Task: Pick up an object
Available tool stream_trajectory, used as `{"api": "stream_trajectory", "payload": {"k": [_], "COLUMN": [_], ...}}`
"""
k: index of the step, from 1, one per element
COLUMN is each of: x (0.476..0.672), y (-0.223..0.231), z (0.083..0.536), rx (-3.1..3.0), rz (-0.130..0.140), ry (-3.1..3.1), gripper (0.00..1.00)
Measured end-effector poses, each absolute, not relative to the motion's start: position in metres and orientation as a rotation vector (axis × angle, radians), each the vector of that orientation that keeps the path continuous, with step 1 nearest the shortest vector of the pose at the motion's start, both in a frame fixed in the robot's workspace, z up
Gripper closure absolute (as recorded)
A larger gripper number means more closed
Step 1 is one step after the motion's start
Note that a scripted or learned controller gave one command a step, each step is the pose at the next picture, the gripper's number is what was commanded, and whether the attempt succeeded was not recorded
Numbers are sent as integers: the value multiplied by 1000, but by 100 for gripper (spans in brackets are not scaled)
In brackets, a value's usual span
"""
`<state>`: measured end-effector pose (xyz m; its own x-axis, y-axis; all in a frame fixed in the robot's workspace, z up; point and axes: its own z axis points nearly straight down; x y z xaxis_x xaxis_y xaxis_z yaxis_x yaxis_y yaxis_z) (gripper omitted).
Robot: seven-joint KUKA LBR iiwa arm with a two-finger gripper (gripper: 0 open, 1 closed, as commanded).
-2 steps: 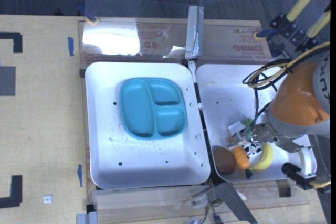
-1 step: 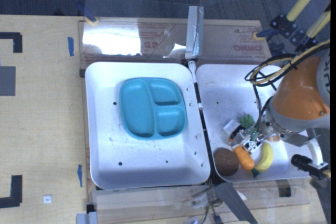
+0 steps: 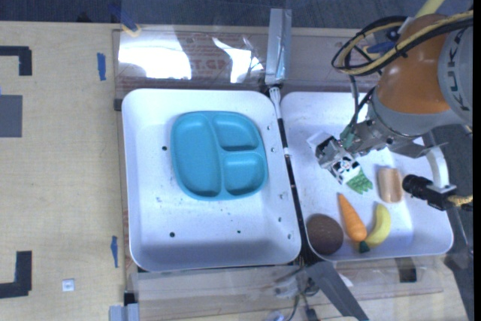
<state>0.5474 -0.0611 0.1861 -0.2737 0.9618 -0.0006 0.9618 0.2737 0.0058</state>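
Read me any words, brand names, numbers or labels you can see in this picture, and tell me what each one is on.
"KU": the start of grey lettering running down the arm, cut off at the picture's edge.
The small black-and-white pattern at the gripper: too small and blurred to read.
Nothing readable on the blue tray, the white bins or the toy foods.

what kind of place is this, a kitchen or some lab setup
Most likely a robot lab bench, not a kitchen: a cabled grey-and-orange arm reaches over two white bins, with toy food such as a carrot and banana.
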Motion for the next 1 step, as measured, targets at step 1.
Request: {"api": "stream_trajectory", "payload": {"k": [1], "x": [577], "y": [-4], "z": [194], "rx": [2021], "rz": [1], "ry": [2405], "gripper": [100]}}
